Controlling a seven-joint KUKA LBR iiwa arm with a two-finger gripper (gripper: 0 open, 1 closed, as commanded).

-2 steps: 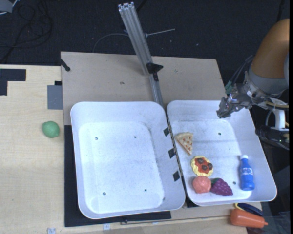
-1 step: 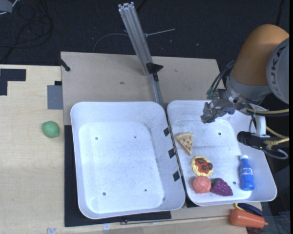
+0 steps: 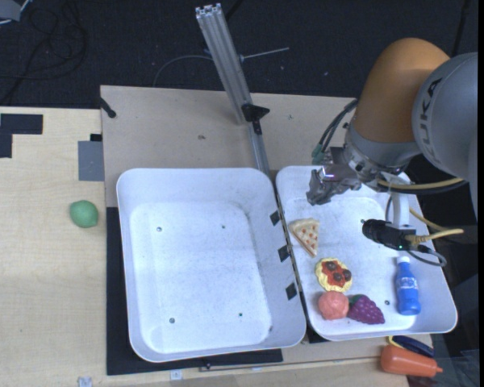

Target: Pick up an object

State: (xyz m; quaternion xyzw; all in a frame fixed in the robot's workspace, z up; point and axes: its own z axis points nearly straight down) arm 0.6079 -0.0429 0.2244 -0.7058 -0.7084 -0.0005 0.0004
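— Gripper (image 3: 323,185)?
— Hovering over right bin's (image 3: 436,313) far end, above pizza slice (image 3: 306,236). Finger state: cannot tell.
— Other objects?
— Nearer: tart (image 3: 334,274), peach (image 3: 333,305), grapes (image 3: 365,309), blue bottle (image 3: 406,285). Green ball (image 3: 85,214) far left, outside left bin (image 3: 137,192).

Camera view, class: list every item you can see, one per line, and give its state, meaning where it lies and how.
pizza slice: flat in right bin, near left wall
round tart: flat in right bin
peach: in right bin, beside grapes
grapes: lying in right bin
blue bottle: lying on its side in right bin
green ball: on bench, outside bins
gripper: above right bin, holding nothing visible
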